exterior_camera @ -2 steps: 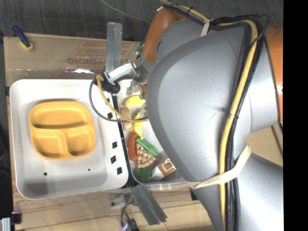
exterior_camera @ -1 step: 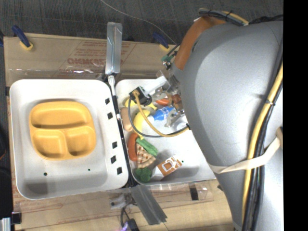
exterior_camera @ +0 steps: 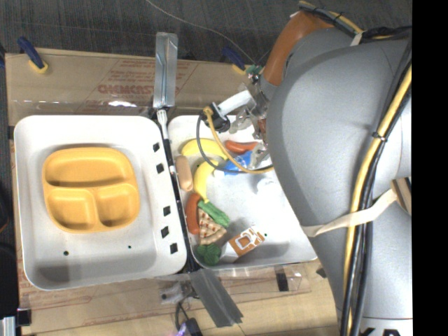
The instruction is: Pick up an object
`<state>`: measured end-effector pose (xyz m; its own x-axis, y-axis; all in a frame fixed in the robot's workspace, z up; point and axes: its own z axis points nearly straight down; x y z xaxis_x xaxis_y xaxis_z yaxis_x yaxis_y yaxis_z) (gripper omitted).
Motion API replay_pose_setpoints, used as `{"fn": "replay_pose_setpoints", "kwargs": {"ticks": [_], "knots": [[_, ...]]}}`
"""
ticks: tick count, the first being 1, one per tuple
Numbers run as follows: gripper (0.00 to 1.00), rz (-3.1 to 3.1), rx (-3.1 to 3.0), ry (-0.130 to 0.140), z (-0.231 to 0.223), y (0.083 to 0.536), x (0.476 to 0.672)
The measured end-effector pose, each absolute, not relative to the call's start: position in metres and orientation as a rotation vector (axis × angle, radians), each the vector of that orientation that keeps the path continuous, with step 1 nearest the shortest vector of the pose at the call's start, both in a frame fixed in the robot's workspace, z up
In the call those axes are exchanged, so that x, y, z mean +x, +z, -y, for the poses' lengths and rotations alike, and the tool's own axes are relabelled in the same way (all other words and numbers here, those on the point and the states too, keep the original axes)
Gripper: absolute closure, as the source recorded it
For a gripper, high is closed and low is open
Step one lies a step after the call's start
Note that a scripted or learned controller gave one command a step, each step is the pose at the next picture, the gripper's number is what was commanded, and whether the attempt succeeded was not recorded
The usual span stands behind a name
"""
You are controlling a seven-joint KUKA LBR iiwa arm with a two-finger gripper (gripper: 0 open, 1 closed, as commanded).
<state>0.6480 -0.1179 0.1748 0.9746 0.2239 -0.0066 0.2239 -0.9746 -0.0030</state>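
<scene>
The right bin (exterior_camera: 280,254) holds several toy foods. A yellow banana (exterior_camera: 201,178) lies beside a tan sausage (exterior_camera: 184,173), with another yellow piece (exterior_camera: 192,148) above them. Lower down are a red piece (exterior_camera: 192,213), a green leaf (exterior_camera: 214,213), a waffle-patterned slice (exterior_camera: 206,228), a green lump (exterior_camera: 208,255) and a small brown and white box (exterior_camera: 246,241). My gripper (exterior_camera: 241,117) hangs over the far end of this bin, near an orange-red piece (exterior_camera: 238,145) and a blue item (exterior_camera: 228,168). The grey arm hides the bin's right side.
The left bin (exterior_camera: 28,257) holds a yellow divided tray (exterior_camera: 91,187). A metal bar (exterior_camera: 165,68) stands at the far end between the bins. Blue clamps (exterior_camera: 31,53) pin the cardboard behind. A looping black cable (exterior_camera: 210,128) hangs by the gripper.
</scene>
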Motion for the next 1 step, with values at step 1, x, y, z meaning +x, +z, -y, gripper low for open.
{"fn": "replay_pose_setpoints", "kwargs": {"ticks": [1], "knots": [[0.00, 0.407, -3.111, 0.016, 0.1329, 0.1285, 0.6452]]}}
